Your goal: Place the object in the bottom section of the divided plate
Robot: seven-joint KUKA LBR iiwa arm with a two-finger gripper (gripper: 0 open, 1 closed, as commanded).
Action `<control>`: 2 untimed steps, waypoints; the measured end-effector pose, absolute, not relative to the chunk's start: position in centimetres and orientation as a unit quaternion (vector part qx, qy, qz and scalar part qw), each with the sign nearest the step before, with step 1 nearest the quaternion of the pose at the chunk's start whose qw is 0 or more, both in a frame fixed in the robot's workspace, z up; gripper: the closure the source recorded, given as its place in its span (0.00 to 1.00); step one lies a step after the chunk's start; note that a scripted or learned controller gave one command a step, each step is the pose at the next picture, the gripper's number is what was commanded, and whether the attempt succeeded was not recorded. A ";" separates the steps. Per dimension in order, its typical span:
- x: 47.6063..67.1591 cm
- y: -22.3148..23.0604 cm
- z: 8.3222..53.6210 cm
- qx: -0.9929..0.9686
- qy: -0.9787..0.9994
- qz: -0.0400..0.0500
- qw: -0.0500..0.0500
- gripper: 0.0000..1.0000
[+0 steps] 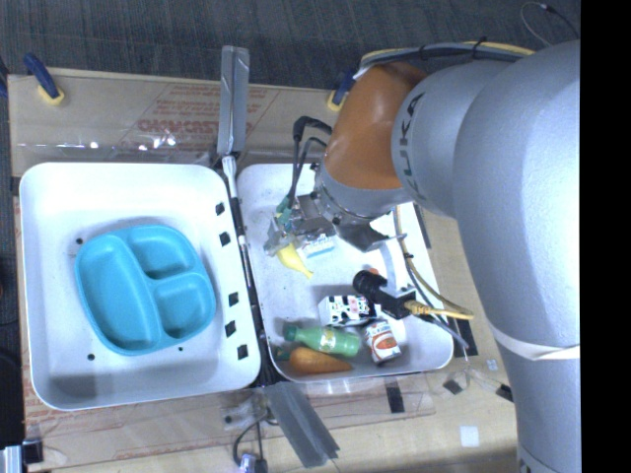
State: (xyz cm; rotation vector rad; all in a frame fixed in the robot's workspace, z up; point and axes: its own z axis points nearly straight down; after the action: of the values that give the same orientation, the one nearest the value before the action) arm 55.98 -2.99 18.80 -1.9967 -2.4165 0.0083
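A blue divided plate (146, 286) lies in the left white bin (49, 215), with one long section on its left and two smaller ones on its right. My gripper (293, 227) is down in the upper left part of the right bin (258, 190). Just below its tip lies a small yellow object (294, 258), and a pale blue and white item (318, 247) sits beside it. The gripper is close to or touching the yellow object; the arm hides the contact.
Along the right bin's front edge lie a green bottle (326, 340), an orange carrot-like piece (315, 362), a red and white can (385, 342) and a black and white carton (347, 309). A metal divider (234, 116) runs between the bins.
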 end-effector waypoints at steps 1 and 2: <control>57.7 5.8 19.2 -0.679 -0.734 0.003 0.002 1.00; 57.7 5.8 19.2 -0.679 -0.734 0.003 0.002 0.00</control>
State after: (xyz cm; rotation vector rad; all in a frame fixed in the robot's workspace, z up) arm 57.66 5.77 19.19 -2.1312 -2.3018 0.0090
